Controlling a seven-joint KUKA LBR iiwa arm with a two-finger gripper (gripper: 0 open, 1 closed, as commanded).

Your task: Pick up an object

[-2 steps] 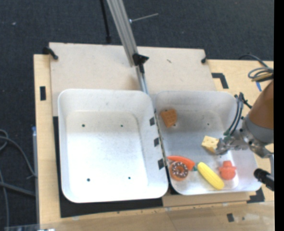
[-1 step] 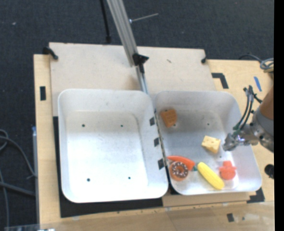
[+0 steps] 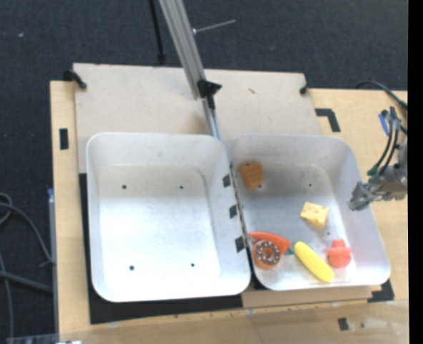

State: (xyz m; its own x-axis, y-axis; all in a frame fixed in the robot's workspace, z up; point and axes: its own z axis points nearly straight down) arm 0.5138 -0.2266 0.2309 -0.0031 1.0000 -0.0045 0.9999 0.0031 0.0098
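Gripper (image 3: 362,198) sits at right bin's (image 3: 355,165) three-o'clock rim; finger state apparently indiscernible. Cheese wedge (image 3: 314,214) lies nearby, open floor around it.

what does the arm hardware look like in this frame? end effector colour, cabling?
Little of it is in frame. The end effector is a small grey metallic part at the right bin's right rim. Above it, thin dark and green-tinted cables loop up along the wrist, with a bit of blue near the top. No markings are legible at this size, and finger detail is too blurred to make out.
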